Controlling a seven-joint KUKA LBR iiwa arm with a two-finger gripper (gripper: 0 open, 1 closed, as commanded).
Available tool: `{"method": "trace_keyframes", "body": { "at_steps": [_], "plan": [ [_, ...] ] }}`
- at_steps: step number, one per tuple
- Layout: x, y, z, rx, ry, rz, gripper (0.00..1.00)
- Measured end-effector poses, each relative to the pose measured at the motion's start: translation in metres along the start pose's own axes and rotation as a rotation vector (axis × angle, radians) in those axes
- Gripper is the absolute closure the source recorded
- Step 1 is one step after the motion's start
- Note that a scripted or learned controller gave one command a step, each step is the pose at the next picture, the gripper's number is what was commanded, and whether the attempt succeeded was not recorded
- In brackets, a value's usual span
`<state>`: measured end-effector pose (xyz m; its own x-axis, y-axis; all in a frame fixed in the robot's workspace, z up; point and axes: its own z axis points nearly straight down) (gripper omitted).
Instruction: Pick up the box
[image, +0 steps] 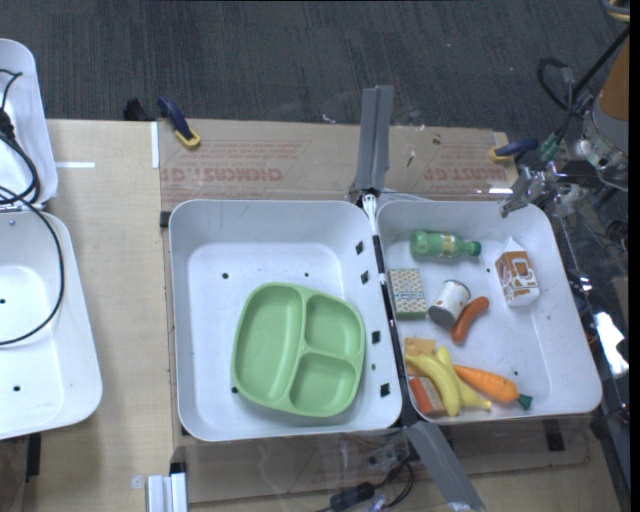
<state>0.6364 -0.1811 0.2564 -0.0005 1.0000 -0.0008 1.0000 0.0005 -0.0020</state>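
Note:
A small flat box (406, 292) with a speckled pattern lies in the right bin (560, 350), close to its left wall. An orange and white carton (516, 277) stands near the bin's right side. My gripper (534, 192) hangs over the bin's far right corner, above and behind the carton and well to the right of the speckled box. Nothing shows in it. The arm's grey and orange wrist (612, 110) rises toward the top right.
Also in the right bin are a green bottle (444, 244), a can (450, 298), a red sausage (470, 318), bananas (442, 378) and a carrot (490, 384). A green divided plate (298, 350) lies in the left bin (200, 300). Cables hang beside the arm.

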Motion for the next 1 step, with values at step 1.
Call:
{"method": "trace_keyframes", "body": {
  "at_steps": [1],
  "plan": [
    [0.0531, -0.0176, 0.1309, 0.001, 0.000, 0.179, 0.00]
  ]
}}
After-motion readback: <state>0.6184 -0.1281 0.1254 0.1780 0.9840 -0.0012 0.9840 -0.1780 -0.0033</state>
